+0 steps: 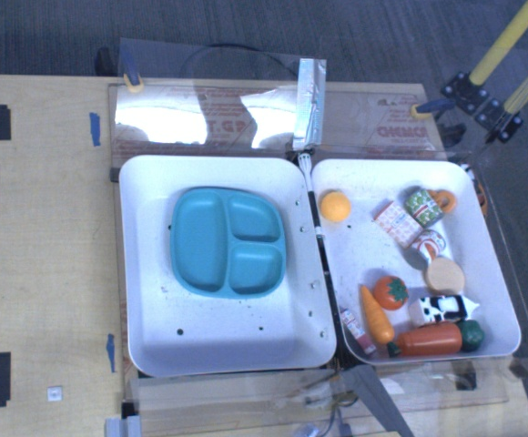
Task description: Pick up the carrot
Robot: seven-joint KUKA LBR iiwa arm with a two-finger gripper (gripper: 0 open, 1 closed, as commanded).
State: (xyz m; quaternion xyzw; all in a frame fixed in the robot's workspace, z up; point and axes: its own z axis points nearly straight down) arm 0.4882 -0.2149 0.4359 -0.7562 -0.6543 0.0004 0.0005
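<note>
The carrot (pixel 376 314) is orange and tapered, lying in the right bin (pixel 364 182) near its front left corner. It points toward the bin's front right, with its thick end beside a red tomato (pixel 390 292) that touches it. A red-orange sausage-shaped toy (pixel 427 339) with a green end (pixel 471 336) lies just in front of the carrot's tip.
The left bin (pixel 146 317) holds a teal divided plate (pixel 228 242). Also in the right bin are an orange ball (pixel 335 207), a small carton (pixel 397 221), a green can (pixel 421 205), a tan round piece (pixel 444 275) and a black-and-white toy (pixel 444 309). Yellow-handled clamps (pixel 482 98) stand at the back right.
</note>
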